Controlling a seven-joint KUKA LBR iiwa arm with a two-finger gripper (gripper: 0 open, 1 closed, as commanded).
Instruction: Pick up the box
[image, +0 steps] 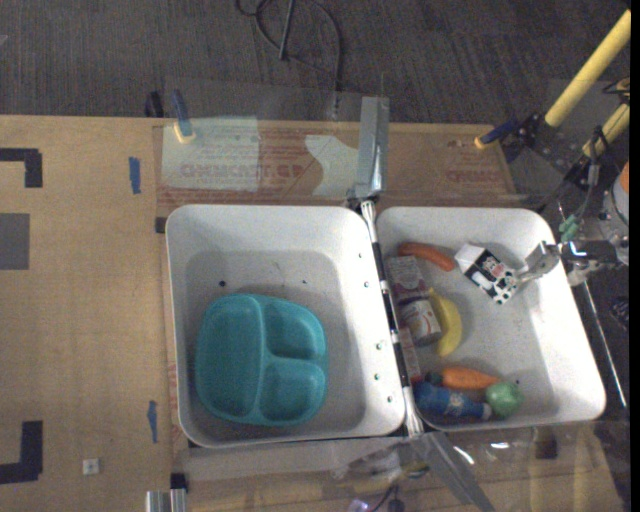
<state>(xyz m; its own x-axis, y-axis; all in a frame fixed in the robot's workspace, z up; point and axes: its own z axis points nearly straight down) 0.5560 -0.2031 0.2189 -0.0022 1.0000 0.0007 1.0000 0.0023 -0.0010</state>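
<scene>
The box (487, 271), a small white carton with black cow patches, lies tilted in the right bin (560, 370), toward its twelve o'clock side. My end effector (540, 262) sits just at the box's three o'clock, close beside it; I cannot tell how its fingers stand or whether they touch the carton. At the box's nine o'clock lies an orange carrot (428, 256). Toward seven o'clock sit a small can (418, 316) and a banana (448, 322). At six o'clock, near the bin's lower wall, lie a second carrot (468, 378), a blue bottle (447, 402) and a green fruit (506, 398). Far at nine o'clock, the left bin (200, 240) on the desk (80, 320) holds a teal divided plate (261, 360).
</scene>
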